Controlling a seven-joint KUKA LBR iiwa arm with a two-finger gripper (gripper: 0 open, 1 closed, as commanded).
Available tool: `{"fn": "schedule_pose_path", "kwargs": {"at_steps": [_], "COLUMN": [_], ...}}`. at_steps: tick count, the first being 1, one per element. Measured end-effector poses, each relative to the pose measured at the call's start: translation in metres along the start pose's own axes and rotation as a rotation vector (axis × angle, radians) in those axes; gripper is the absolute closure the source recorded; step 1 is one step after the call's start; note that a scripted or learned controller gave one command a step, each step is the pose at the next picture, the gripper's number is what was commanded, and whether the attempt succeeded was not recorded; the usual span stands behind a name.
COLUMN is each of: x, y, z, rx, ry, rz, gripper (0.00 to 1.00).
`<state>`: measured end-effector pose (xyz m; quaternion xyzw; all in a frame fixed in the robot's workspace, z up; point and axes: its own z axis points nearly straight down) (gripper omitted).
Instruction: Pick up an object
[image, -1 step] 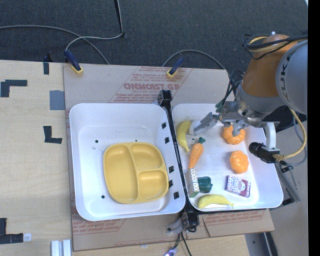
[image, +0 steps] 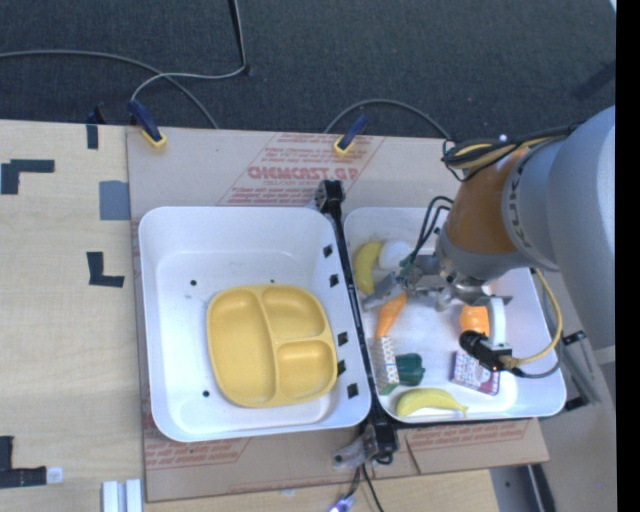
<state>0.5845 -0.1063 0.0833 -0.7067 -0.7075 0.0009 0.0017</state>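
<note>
A: White bins, two side by side on the bench. Left bin (image: 170, 300) contents?

B: One yellow divided plate (image: 272, 343), three compartments, lying flat a little toward the near-right part of the bin floor.

A: Right bin (image: 545, 400)?

B: Several small items. A yellow banana (image: 367, 265) at the far-left corner, with a pale rounded object (image: 397, 252) just beside it; I cannot tell what that is. An orange carrot (image: 389, 312) lies at a slant below the banana. Nearer the front: a small striped packet (image: 388, 361) along the left wall, a dark green block (image: 409, 368) touching it on the right, and a second yellow banana (image: 428, 403) along the near wall. A purple-and-white box (image: 472, 373) sits to the right of the green block.

A: Arm position?

B: The arm reaches in from the right, orange band above the wrist, over the middle of the right bin. The gripper (image: 432, 288) is low among the objects, just right of the carrot's upper end. An orange piece (image: 474, 320) shows below the wrist; object or arm part, I cannot tell.

A: Finger opening? Anything held?

B: Cannot tell. The wrist and cables cover the fingers, so neither their spread nor any grasp can be read. The carrot appears to rest on the bin floor, near the gripper.
</note>
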Motion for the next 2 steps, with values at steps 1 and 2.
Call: {"fn": "schedule_pose_path", "kwargs": {"at_steps": [1,2], "x": [-0.002,0.054], "y": [0.0,0.018], "z": [-0.008,-0.098], "rx": [-0.001,0.001], "ry": [-0.004,-0.001], "rz": [0.0,-0.002], "gripper": [1.0,1.0]}}
